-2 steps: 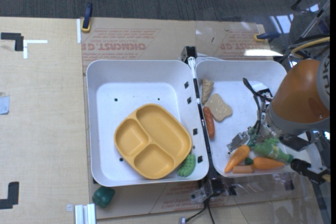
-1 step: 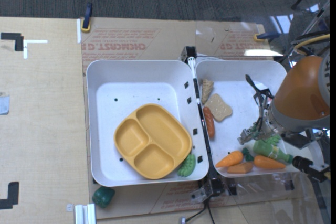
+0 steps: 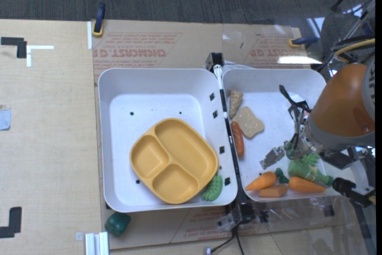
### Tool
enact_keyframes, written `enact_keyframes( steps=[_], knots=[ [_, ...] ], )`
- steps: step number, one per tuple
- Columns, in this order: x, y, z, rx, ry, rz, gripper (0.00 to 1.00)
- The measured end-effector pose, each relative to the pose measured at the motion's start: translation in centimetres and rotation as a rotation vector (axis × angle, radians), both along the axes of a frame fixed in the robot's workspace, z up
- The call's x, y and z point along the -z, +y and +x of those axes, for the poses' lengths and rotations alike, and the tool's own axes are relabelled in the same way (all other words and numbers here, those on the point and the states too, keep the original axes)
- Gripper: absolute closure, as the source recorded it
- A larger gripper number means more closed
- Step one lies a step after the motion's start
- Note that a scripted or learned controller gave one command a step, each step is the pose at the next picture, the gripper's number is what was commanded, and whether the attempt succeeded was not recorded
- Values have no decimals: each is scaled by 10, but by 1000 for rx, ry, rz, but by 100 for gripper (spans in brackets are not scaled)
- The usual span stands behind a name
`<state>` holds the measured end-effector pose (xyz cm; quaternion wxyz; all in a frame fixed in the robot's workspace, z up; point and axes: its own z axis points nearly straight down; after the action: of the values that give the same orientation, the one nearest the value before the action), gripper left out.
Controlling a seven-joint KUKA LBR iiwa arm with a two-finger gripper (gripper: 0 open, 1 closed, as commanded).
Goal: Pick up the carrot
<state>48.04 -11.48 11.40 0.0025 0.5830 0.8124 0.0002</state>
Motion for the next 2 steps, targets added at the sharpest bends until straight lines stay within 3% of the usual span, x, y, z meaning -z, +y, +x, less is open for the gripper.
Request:
enact_keyframes(
  steps=[1, 2],
  knots=[
    [23, 10, -3, 90, 8, 4, 0],
    [21, 17, 0, 403, -5, 2, 0]
  ],
)
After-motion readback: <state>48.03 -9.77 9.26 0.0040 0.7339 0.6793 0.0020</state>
